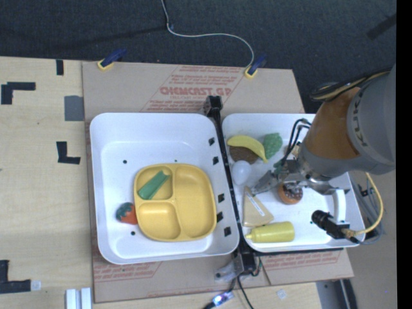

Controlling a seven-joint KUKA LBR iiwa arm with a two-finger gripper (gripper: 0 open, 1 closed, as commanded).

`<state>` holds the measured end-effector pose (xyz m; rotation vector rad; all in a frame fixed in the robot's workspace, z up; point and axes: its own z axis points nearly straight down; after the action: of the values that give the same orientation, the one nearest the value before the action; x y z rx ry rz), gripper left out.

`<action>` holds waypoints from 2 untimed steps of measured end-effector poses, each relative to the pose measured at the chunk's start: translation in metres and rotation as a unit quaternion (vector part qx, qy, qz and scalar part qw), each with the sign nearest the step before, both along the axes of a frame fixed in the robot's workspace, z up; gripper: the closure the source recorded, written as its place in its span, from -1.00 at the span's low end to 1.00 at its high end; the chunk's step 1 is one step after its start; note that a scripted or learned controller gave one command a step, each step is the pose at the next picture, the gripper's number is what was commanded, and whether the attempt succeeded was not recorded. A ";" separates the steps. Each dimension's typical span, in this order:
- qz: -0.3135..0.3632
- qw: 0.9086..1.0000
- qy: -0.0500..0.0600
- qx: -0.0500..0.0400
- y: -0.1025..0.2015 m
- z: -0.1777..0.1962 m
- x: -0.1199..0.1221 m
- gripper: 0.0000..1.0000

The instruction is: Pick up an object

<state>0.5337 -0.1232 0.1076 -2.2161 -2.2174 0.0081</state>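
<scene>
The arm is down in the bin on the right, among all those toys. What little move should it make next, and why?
Probably ease the gripper straight down and close. It sits low in the right bin, beside a small orange-brown object, with a yellow banana and yellow bottle nearby, and I see nothing held yet.

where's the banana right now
The banana lies at the back of the right bin, near the divider, beside a green thing.

I see cardboard (187, 89) under both bins, held by two blue-and-yellow clamps (111, 58). A white cable (193, 34) loops across the dark floor (71, 11).
</scene>
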 end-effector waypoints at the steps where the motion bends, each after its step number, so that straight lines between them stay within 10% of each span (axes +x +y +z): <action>1: 0.000 1.000 -0.005 0.000 0.001 -0.020 0.002 -1.00; 2: 0.000 1.000 -0.012 -0.004 -0.001 -0.006 0.005 1.00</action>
<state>0.5386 -0.1244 0.1013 -2.2312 -2.2332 -0.0098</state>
